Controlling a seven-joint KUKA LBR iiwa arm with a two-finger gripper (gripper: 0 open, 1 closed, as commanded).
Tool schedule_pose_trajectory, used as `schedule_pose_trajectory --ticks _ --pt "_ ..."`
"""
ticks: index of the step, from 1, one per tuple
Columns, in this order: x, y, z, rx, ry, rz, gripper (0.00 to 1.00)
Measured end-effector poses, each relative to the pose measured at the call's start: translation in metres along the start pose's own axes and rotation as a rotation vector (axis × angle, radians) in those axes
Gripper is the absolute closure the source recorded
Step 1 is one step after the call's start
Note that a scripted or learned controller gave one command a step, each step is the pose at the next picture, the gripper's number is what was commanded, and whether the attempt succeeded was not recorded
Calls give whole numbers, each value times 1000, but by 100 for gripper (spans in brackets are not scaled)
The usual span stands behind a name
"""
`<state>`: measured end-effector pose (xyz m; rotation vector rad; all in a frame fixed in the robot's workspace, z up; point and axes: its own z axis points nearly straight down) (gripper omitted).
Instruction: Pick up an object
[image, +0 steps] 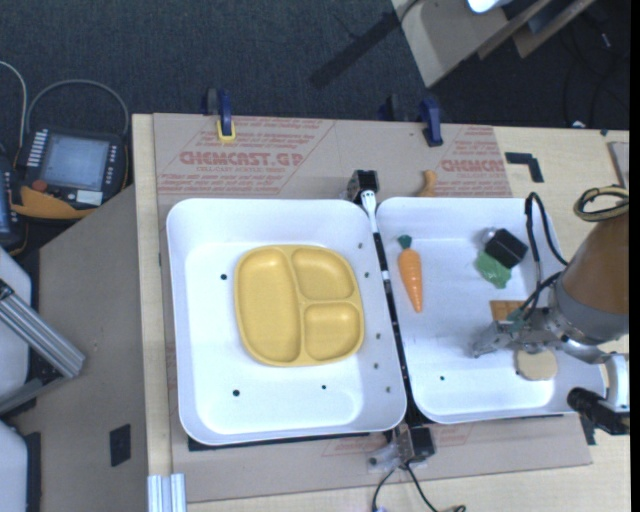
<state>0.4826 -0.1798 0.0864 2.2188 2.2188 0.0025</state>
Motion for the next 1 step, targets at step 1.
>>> schedule_pose_trajectory --ticks 1 --pt "0 0 -10 -1 -1 1 100"
